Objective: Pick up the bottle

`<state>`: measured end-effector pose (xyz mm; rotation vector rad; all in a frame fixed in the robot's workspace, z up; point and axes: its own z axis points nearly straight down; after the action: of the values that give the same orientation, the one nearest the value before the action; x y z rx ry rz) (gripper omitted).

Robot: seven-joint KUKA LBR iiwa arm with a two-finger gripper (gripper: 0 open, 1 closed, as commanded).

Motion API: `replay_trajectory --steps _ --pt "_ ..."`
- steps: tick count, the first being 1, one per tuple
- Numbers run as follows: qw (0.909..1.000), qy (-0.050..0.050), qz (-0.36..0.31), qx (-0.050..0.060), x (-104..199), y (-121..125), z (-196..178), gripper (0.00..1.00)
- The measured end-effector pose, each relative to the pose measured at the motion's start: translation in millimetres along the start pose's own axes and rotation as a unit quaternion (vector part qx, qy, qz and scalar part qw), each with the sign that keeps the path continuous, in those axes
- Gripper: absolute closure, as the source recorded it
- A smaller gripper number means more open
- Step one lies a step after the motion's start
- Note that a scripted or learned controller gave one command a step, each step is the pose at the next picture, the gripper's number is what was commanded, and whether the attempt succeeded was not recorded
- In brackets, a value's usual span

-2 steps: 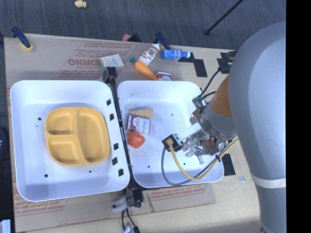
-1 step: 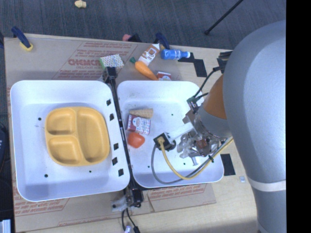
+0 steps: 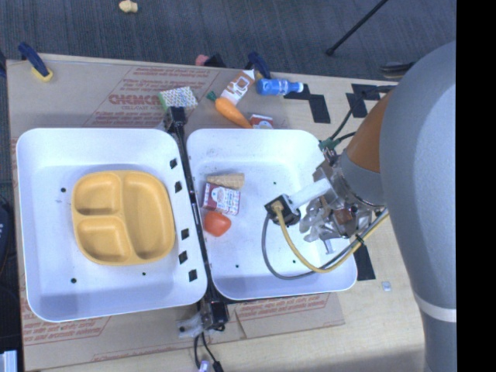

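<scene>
A small blue bottle (image 3: 277, 87) lies on its side on the cardboard behind the right bin (image 3: 256, 281), outside both bins. Next to it, to the left, lies a white bottle with an orange label (image 3: 238, 87). My gripper (image 3: 324, 228) hangs low over the right side of the right bin, well in front of both bottles, with a yellow cable looping beneath it. Nothing shows held in it. The grey arm with its orange band covers the bin's right rim.
The right bin holds a bread wedge (image 3: 225, 180), a red and white carton (image 3: 222, 199) and a tomato (image 3: 218, 224) near its left wall. A carrot (image 3: 231, 112) lies by the bottles. A yellow divided plate (image 3: 122, 216) sits in the left bin (image 3: 39, 285).
</scene>
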<state>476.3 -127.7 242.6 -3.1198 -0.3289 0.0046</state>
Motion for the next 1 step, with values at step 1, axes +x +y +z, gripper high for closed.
replay_trajectory --steps 1 --pt "1.0000 -0.001 0.000 0.001 -6.1 25.5 21.5 1.00"
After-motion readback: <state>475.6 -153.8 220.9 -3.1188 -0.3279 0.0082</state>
